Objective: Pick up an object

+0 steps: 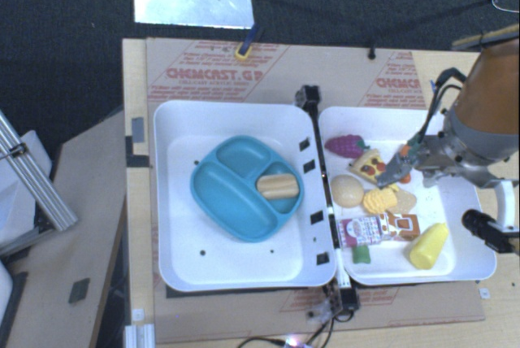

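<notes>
Over the right bin (467,261), at 1 o'clock of the yellow corn toy (380,199): hovering low with gripper (398,170), pizza slice (370,166) just beside at 9 o'clock. Grip state impossible to tell. No lift yet; seemingly grasping and raising still left.

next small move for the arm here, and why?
Probably lower the tool straight down toward the corn. It sits over the right bin, just above the pizza slice and corn, with nothing visibly held. The items are crowded, so a short descent seems safest.
</notes>
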You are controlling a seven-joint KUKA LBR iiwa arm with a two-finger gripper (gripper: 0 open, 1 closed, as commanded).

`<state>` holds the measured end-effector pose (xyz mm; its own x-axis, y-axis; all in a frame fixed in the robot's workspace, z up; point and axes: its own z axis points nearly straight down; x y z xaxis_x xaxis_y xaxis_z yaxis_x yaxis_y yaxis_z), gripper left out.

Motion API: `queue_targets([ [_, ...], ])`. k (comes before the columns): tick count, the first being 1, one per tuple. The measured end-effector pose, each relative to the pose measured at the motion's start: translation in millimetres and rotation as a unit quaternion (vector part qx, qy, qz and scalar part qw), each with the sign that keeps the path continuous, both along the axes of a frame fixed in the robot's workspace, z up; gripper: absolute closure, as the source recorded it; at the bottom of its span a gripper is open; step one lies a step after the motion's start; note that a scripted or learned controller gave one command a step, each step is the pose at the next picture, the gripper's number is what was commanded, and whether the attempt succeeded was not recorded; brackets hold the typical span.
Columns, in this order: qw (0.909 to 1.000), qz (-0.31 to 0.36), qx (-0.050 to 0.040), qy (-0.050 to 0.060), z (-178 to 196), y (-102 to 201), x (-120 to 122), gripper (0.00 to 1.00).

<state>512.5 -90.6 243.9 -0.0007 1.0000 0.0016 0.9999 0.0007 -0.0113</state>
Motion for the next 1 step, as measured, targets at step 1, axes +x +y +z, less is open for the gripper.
queue_targets([
  [1, 1.0000, 0.001, -0.0006, -0.007, 6.3, 0.3, 2.3, 0.00],
])
